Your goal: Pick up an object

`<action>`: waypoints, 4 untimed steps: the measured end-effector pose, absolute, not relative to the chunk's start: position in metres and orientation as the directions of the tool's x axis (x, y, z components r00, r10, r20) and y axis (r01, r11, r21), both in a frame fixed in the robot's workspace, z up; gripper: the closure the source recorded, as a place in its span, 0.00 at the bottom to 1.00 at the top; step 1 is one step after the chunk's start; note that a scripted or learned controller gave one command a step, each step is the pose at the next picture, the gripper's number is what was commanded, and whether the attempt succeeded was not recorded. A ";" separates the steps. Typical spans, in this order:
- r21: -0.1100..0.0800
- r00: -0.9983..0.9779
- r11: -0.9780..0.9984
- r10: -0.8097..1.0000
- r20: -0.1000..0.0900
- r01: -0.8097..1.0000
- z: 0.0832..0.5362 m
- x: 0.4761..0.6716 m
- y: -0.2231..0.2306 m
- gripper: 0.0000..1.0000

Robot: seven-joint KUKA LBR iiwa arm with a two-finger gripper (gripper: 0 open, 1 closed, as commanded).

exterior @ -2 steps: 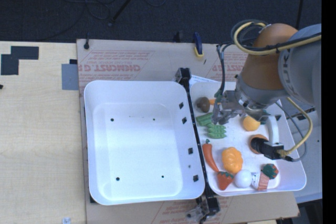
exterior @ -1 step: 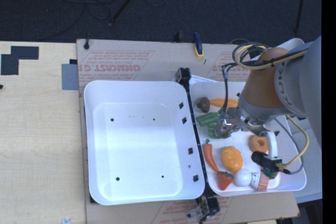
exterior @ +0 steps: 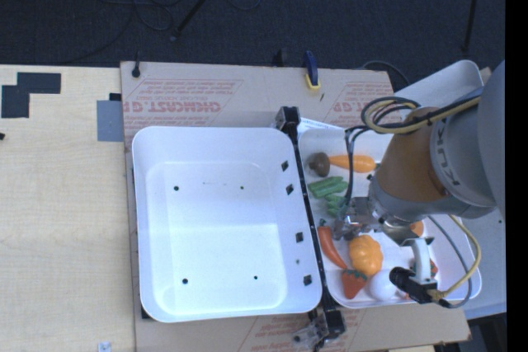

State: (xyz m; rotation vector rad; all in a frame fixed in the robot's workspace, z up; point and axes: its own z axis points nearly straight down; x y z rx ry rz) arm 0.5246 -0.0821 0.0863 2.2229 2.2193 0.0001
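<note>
Arm (exterior: 429, 161) over right bin (exterior: 472, 286), gripper (exterior: 356, 220) low among toy food near divider edge; jaw state cannot tell. Orange fruit (exterior: 365, 253) just below gripper, carrot (exterior: 351, 163) and green beans (exterior: 328, 187) above. Left bin (exterior: 153, 210) w/ much open room.

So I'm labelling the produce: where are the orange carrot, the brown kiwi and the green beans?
Orange carrot (exterior: 353, 163), camera view, mid-length.
Brown kiwi (exterior: 318, 165), camera view, centre.
Green beans (exterior: 327, 187), camera view, middle of the bunch.

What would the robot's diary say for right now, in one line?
arm: grey arm with orange band over right white bin | gripper: near round orange fruit, fingers unclear | carrot, green beans lying in bin | pick: not confirmed
</note>
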 end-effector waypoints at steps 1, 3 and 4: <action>0.009 -0.009 0.009 1.000 0.002 1.000 0.193 0.598 -0.016 1.00; -0.009 0.000 0.000 1.000 0.001 1.000 0.185 0.524 0.016 1.00; -0.004 -0.001 0.001 1.000 -0.001 1.000 0.185 0.569 0.022 1.00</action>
